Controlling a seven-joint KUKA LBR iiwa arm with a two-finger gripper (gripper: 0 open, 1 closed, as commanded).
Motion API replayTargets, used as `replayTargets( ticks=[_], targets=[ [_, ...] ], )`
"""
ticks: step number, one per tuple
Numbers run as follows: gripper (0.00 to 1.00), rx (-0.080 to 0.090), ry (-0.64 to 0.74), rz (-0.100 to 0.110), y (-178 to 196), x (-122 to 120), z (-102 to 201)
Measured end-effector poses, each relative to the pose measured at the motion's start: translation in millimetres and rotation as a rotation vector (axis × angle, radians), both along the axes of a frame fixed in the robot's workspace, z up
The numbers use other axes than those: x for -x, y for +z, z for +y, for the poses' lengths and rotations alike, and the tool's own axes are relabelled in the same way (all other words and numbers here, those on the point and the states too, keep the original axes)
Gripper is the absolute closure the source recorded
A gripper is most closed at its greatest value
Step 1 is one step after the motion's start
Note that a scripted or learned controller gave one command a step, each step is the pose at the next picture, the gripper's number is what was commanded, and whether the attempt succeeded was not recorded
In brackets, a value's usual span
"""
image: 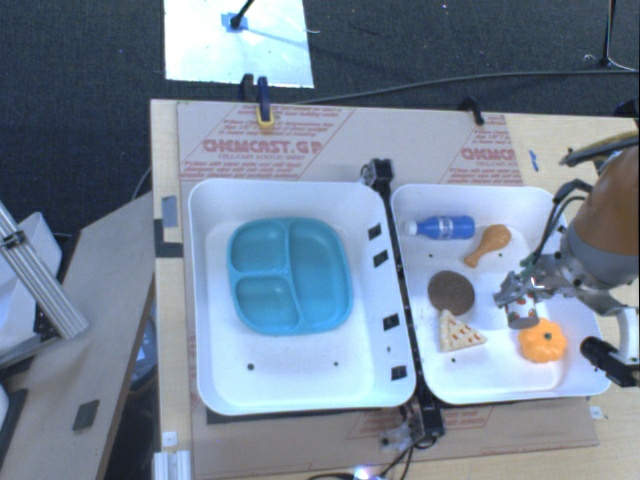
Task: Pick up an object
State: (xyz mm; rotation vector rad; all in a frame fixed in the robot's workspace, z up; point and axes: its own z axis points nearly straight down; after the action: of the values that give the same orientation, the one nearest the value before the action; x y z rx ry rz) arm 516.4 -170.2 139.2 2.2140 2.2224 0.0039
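The grey arm's two-finger gripper [521, 308] hangs low over the right white bin [530, 200], just above the round orange pumpkin-like toy [542, 343]; if its jaws are open or closed, I cannot tell. Near it lie a brown disc [451, 291], a triangular pizza slice toy [458, 332], a tan drumstick [487, 243] and a blue bottle [441, 228]. The left bin [215, 373] holds a turquoise divided plate [290, 274].

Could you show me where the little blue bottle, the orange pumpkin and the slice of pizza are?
blue bottle [446, 228]: camera view, middle of its blue body.
orange pumpkin [542, 343]: camera view, centre of its top.
slice of pizza [458, 332]: camera view, middle of the wedge.
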Motion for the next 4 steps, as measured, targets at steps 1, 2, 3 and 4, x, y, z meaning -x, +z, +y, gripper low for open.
replayTargets(
  ticks=[1, 2, 3, 4],
  targets=[
    [1.00, 0.001, 0.001, -0.002, 63.9, 0.4, -0.4],
    [1.00, 0.001, 0.002, -0.002, 108.4, -1.4, -0.9],
    [1.00, -0.002, 0.006, 0.002, 106.4, -15.7, 53.6],
    [1.00, -0.002, 0.005, 0.003, 98.8, -11.0, 100.1]
  ],
)
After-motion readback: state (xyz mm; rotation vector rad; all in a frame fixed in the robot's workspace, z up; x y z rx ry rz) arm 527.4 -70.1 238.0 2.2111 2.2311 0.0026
